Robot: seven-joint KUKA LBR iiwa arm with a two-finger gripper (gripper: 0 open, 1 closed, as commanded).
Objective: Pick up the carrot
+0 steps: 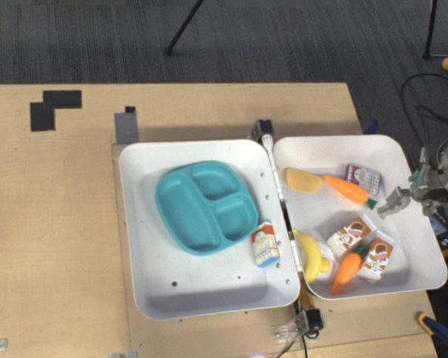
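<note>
Two toy carrots lie in the right bin (pixel 411 273). One carrot (pixel 346 190) lies near the bin's back, its green tip pointing right toward the gripper. The other carrot (pixel 345 271) lies near the front, leaning against a small carton (pixel 376 257). My gripper (pixel 406 190) hangs over the right rim of the bin, just right of the back carrot's green tip. It stands open with nothing between its fingers.
The right bin also holds a yellow wedge (pixel 303 180), a purple packet (pixel 362 178), a banana (pixel 312 256) and another carton (pixel 349 236). In the left bin (pixel 151 292) are a teal divided plate (pixel 207 206) and a small carton (pixel 265 245).
</note>
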